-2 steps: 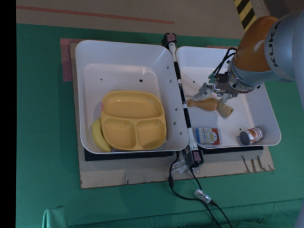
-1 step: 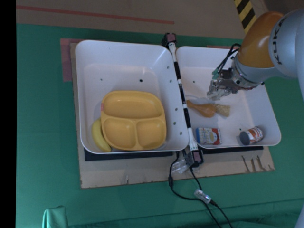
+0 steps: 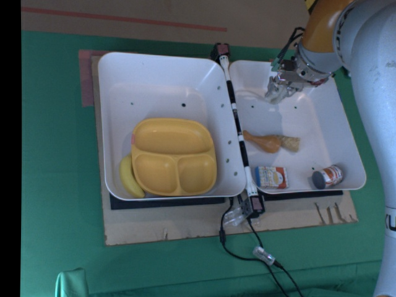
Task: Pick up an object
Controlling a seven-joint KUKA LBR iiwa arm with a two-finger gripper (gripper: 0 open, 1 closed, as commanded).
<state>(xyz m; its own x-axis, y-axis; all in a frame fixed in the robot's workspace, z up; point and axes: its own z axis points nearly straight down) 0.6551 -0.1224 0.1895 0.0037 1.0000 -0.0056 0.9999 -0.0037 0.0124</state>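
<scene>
My gripper [image 3: 276,95] hangs over the far part of the right bin [image 3: 346,138], pointing down toward the bin floor, with nothing visible between its fingers. Nearer the camera in that bin lie a brown drumstick-shaped toy [image 3: 270,142], a small orange and white box [image 3: 271,177] and a small can [image 3: 327,177] on its side. The drumstick lies roughly a hand's width in front of the gripper. In the left bin [image 3: 124,79] sit a yellow divided tray [image 3: 174,156] and a banana [image 3: 129,177] against the tray's left side.
A black divider strip [image 3: 236,122] with fittings runs between the two bins. Cables [image 3: 260,252] trail over the green bench in front of the bins. The arm's grey body [image 3: 377,104] stretches along the right side of the right bin.
</scene>
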